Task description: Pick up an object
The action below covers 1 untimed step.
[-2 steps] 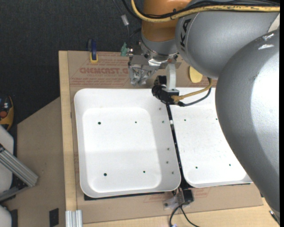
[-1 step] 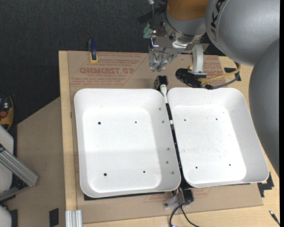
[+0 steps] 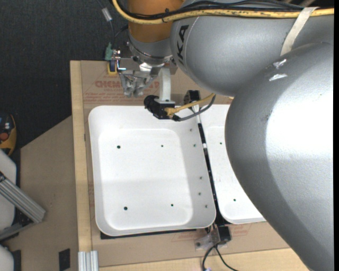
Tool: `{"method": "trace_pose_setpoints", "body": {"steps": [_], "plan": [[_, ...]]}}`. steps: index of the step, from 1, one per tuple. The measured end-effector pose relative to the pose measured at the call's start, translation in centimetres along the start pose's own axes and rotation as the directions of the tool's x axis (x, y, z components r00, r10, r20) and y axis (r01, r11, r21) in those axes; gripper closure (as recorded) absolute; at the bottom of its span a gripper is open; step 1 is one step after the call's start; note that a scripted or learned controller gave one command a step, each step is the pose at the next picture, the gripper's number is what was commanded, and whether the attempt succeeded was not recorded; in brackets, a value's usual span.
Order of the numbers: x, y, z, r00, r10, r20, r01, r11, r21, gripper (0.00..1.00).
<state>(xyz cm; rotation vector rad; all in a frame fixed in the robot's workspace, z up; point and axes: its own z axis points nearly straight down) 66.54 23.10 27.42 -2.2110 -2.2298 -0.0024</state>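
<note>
Camera view, looking down at a slant. A brown bench top [image 3: 79, 174] carries two shallow white bins side by side, and faded red lettering [image 3: 108, 84] runs along its far edge. The left bin [image 3: 143, 177] lies in full sight, a rounded white rectangle. Its pale floor bears a few small dark dots [image 3: 118, 147], spread towards the corners and along its right wall. Only a narrow strip of the right bin [image 3: 220, 166] can be seen, because the grey arm [image 3: 265, 122] reaches in from the right and covers the rest of it.

The arm's orange band [image 3: 151, 16] sits at the top edge of the view, above the wrist. Below the band, the gripper [image 3: 136, 86] hangs over the bench's far edge, just beyond the far rim of the left bin and near that bin's far right corner. Whether the gripper is released or clenched cannot be told from here. Which object it is meant to pick up cannot be told either.
</note>
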Motion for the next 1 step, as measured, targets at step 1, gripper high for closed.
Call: {"method": "trace_pose_setpoints", "body": {"steps": [1], "plan": [[-0.64, -0.35, -4.45, 1.0, 0.007, 0.0, -0.007, 1.0, -0.006, 1.0]]}}
